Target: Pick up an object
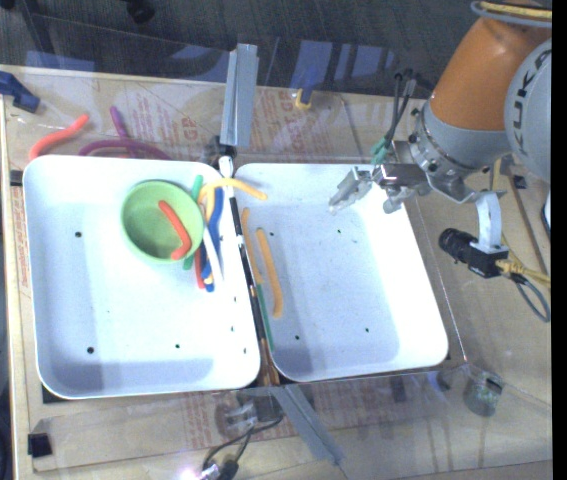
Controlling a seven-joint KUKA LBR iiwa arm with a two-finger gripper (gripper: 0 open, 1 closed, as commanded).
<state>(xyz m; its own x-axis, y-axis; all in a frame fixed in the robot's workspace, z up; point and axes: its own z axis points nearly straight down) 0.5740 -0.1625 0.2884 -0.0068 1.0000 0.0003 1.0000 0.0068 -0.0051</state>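
We see a green bowl [161, 222] upright in the left bin, a red strip [177, 219] inside it, colored sticks [210, 240] beside it; an orange stick [269, 271] lies in the right bin.

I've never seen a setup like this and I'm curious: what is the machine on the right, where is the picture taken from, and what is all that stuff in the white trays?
One fixed camera looks down at a slant on a workbench. The grey and orange machine on the right is a robot arm. Its metal two-finger gripper hangs over the right shallow white plastic bin, and nothing is visible between the jaws. In that bin a long thin orange stick lies near the left wall. The left shallow white plastic bin holds a round green plastic bowl with a curved red piece in it, beside a bundle of coloured sticks. The arm's job is to pick one thing up.
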